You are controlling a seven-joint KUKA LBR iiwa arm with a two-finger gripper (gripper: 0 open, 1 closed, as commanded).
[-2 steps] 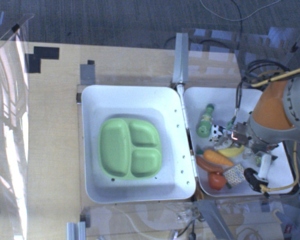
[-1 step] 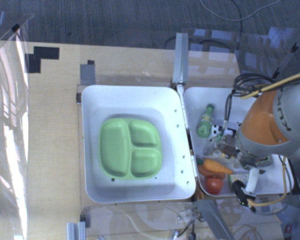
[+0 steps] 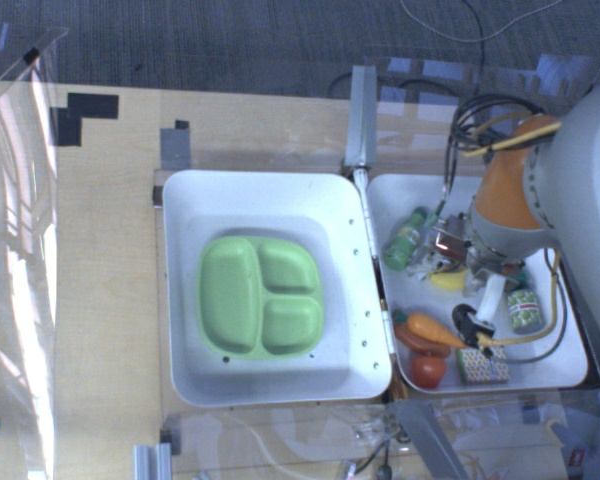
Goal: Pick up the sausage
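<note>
This looks like a robotics lab. A pale wooden table (image 3: 110,268) bears two shallow white bins (image 3: 180,298) mounted side by side between metal brackets (image 3: 360,118), black tape marks (image 3: 85,113) sit on its surface, loose cables (image 3: 460,18) trail over grey carpet (image 3: 230,18), and clear panels (image 3: 20,168) fence the edges.

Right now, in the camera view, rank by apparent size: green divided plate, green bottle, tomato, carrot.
1. Green divided plate, largest.
2. Carrot and green bottle: look alike, unranked.
3. Tomato, smallest.
</note>
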